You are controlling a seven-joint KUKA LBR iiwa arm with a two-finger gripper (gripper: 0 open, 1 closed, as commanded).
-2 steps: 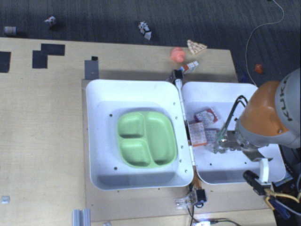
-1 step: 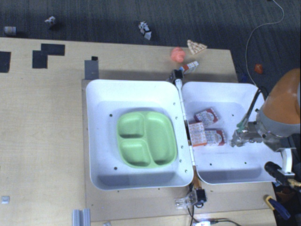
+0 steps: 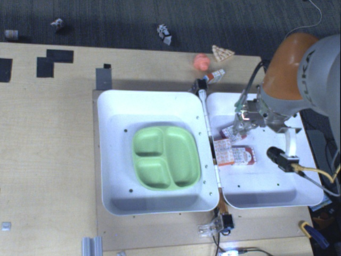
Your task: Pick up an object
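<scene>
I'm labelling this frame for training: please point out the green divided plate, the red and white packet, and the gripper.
green divided plate (image 3: 166,157): camera view, centre ridge.
red and white packet (image 3: 234,156): camera view, middle of its printed face.
gripper (image 3: 244,119): camera view, at its tip.

A pale green three-compartment plastic tray (image 3: 165,157) lay in the left white bin (image 3: 114,116). Beyond the bins, a pink ball (image 3: 202,62) and a triangular pizza-slice toy (image 3: 222,53) rested on the wooden surface (image 3: 48,159).

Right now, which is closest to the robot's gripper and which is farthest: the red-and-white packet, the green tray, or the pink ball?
From the gripper:
1. Red-and-white flat packet, right bin, just below it.
2. Round pink ball, on the bench beyond the bins.
3. Green plastic divided tray, left bin.
</scene>
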